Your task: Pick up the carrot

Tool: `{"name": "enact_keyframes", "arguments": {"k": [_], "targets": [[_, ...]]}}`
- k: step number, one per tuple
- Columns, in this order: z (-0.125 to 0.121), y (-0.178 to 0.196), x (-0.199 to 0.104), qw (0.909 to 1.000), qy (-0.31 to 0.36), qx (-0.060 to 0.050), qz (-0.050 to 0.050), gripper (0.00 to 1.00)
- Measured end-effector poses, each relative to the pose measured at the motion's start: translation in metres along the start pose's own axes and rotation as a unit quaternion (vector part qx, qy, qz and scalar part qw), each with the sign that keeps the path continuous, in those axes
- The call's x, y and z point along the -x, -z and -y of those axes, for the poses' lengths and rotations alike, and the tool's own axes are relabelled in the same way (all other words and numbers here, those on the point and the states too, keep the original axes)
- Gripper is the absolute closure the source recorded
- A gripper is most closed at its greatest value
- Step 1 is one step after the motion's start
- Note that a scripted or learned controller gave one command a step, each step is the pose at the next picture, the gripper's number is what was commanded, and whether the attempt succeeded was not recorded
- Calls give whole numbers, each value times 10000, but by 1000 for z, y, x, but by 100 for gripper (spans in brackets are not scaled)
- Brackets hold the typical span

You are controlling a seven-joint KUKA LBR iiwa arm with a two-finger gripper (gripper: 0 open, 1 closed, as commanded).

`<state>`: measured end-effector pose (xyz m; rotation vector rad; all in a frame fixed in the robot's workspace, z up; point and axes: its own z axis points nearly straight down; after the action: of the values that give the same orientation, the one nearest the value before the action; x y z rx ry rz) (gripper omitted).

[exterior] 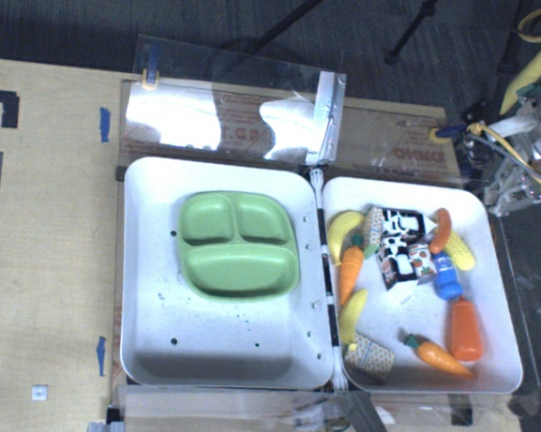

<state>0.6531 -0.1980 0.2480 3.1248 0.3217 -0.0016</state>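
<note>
Near edge of right bin (507,358): carrot (439,356) lying flat, green tip pointing left, just beside an orange bottle (466,331) on its right. Second carrot (349,272) lies along the bin's left wall, between two bananas (344,227). Left bin (143,274) holds a green divided plate (239,241). Hand (528,172) at far right, outside the bin, above the worktop (43,237); whether it grips anything cannot be told.

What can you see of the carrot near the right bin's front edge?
The carrot is small, orange and glossy like plastic, with a dark green stub at its left end. It lies flat on the right bin's floor near the front edge, tip pointing right and slightly forward. Its right end sits against or just under the orange bottle; contact is unclear.
</note>
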Motion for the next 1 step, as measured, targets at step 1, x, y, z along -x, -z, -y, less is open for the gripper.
{"name": "enact_keyframes", "arguments": {"k": [1], "targets": [[-15, -5, 4, 10000, -3, -7, 8, 100]]}}
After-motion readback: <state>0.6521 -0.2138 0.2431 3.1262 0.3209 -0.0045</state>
